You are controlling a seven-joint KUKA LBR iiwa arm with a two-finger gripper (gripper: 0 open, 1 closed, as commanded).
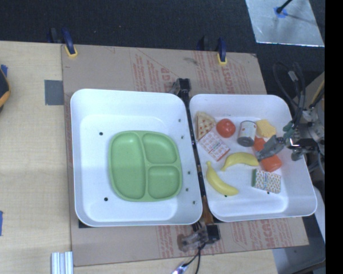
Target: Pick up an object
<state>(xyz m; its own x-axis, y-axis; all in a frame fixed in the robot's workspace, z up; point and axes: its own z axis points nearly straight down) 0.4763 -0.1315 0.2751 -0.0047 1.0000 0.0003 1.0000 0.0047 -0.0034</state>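
Note:
The right bin [297,201] holds several toy foods: a pizza slice [204,123], a red tomato [226,128], a small can [247,133], a yellow block [266,128], two bananas [240,160] [220,182], a red-printed packet [214,146], a green-patterned packet [267,181] and an orange-red piece [271,164]. My gripper [271,148] reaches in low from the bin's right rim. Its grey tip lies among the can, the yellow block and the orange-red piece. Nothing shows as lifted.
The left bin [86,113] holds a green divided plate [144,165]. Both bins rest on a cardboard sheet [131,67] clamped at the back. Cables and arm hardware [306,133] crowd the right bin's right rim.

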